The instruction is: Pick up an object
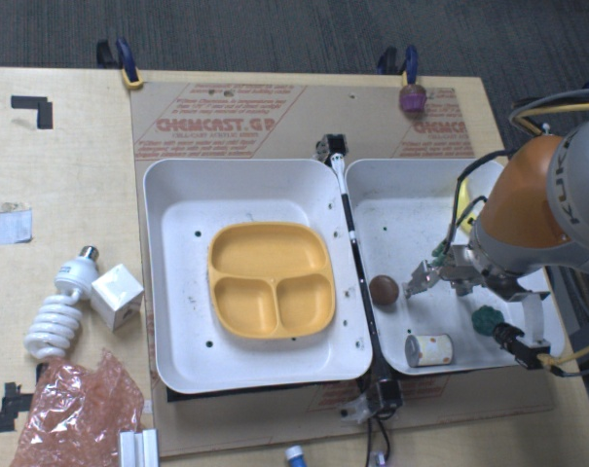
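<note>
Small white cylinder (pixel 428 349) lying near front edge of right bin (pixel 391 188); brown ball (pixel 384 289) sitting nearby. Claw (pixel 423 278) hovering just beside ball, nothing visibly between its parts; grip state unclear. Pick judged not yet done; grasp and lift remaining.

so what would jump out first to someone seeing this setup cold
The yellow divided tray sitting in the left bin grabs the eye first. Next comes the arm's orange band over the right bin, its claw beside a brown ball. A spiral light bulb lies at far left.
</note>
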Tool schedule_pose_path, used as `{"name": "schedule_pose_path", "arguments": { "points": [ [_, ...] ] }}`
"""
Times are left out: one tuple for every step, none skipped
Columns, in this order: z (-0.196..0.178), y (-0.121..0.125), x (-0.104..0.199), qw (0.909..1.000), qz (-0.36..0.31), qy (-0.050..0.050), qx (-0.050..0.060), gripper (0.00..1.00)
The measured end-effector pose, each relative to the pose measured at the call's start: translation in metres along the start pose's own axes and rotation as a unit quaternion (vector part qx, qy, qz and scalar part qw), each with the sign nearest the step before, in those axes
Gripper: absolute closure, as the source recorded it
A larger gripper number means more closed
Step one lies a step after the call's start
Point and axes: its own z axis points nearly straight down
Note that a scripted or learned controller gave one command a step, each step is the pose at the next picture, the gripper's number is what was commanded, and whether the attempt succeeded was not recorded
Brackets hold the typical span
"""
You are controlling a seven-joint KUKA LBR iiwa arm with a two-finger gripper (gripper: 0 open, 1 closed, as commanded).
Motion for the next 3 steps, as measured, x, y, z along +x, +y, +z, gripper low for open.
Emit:
{"name": "schedule_pose_path", "arguments": {
  "points": [
    [-0.010, 0.001, -0.001, 1.0000, 0.001, -0.001, -0.001, 1.00],
    [-0.010, 0.001, -0.001, 1.0000, 0.001, -0.001, -0.001, 0.00],
    [0.000, -0.043, 0.002, 1.0000, 0.000, 0.000, 0.000, 0.00]
  ]
}}
